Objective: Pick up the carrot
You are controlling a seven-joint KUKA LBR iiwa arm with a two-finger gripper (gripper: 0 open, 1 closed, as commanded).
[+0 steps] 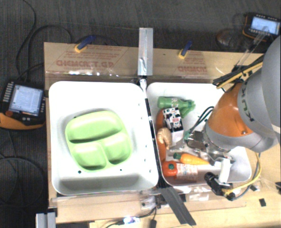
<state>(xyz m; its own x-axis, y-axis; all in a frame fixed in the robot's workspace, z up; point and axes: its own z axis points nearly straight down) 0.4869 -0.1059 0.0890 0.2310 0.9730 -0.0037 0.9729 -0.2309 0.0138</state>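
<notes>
Gripper (190,146) was low in the right bin, over the clutter at its middle; whether it was apart or together I could not tell, as the wrist covered it. No item was seen clamped in it.

Arm (254,103), grey with orange band, reached in from the right and covered much of the right bin's right half.

Left bin (60,127) held a light green divided tray (98,139), three compartments, lying slightly turned, near the bin's centre.

Right bin (242,172) held a packed group along its left side. Red-orange bottle (178,171) lay on its side at the near edge. Green bottle (176,103) lay at the far end. A black-and-white printed box (173,118) sat just nearer than the green bottle.

Carrot (192,158), orange with a green stub at its left end, lay across the top of the red-orange bottle, touching it, just beside the gripper on the near side
</notes>
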